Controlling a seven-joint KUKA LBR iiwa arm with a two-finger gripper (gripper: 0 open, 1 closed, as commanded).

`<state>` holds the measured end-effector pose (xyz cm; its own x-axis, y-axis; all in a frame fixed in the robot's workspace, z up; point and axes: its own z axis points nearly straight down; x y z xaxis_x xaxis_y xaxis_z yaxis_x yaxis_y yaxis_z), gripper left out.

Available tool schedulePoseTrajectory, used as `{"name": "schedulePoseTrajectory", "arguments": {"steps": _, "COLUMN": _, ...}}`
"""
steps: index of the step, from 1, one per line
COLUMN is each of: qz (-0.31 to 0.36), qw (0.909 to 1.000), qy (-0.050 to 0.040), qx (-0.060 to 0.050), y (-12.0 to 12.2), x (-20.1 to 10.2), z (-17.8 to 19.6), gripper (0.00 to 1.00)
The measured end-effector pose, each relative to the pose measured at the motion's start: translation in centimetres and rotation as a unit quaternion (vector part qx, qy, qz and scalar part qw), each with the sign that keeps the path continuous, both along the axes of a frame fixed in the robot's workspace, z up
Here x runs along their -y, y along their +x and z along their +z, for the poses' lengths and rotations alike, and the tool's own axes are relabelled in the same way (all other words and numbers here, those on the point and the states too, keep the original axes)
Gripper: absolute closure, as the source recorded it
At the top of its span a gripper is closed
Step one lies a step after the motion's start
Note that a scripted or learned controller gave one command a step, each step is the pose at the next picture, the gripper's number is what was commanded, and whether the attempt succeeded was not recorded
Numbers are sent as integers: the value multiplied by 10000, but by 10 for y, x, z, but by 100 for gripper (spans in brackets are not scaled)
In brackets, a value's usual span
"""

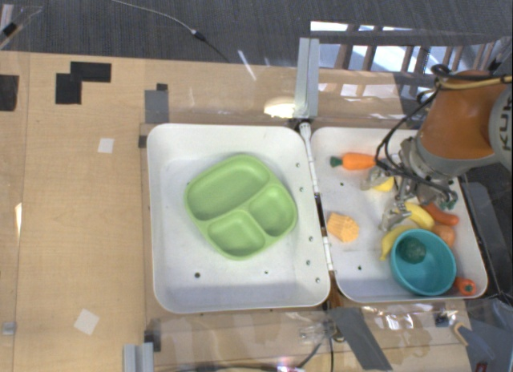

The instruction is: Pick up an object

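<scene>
My claw (403, 202) hangs low over the right bin (353, 278), in its right half, with my orange-banded wrist above it reaching in from the right. Whether the claw is apart or together I cannot tell; cables and the wrist body crowd it, and I see nothing clearly between its tips.

Right under and around the claw lies a cluster of small toys: a yellow banana (390, 242) curving along the left rim of a blue bowl (423, 262), another yellow piece (383, 185) just to the claw's far left side, and an orange-red piece (442, 218) on its right, touching the bowl's far edge. The bowl sits in the near right corner of that bin, with a small orange item (464, 286) beside its near right rim. A toy carrot (355, 162) lies at the far side of the bin, and a pale orange lump (344, 228) rests near the divider.

The left bin (172, 282) holds a green divided plate (240, 204) at its middle. Both bins sit on the wooden worktop (72, 226).
</scene>
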<state>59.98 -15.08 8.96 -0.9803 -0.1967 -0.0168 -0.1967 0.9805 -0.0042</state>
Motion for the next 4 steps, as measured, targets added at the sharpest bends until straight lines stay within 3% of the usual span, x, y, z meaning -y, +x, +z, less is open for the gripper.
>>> {"name": "schedulePoseTrajectory", "arguments": {"steps": 1, "qz": 190, "qw": 9998, "qy": -5, "qx": -12, "y": -52, "x": 23, "z": 1, "gripper": 0}}
{"name": "schedulePoseTrajectory", "arguments": {"steps": 2, "qz": 154, "qw": 9999, "qy": 12, "qx": 13, "y": -53, "x": -68, "z": 1, "gripper": 0}}
{"name": "schedulePoseTrajectory", "arguments": {"steps": 3, "qz": -62, "qw": 10000, "qy": 2, "qx": -7, "y": 19, "x": -45, "z": 0, "gripper": 0}}
{"name": "schedulePoseTrajectory", "arguments": {"steps": 4, "qz": 171, "qw": 9999, "qy": -6, "qx": -15, "y": -90, "x": -36, "z": 2, "gripper": 0}}
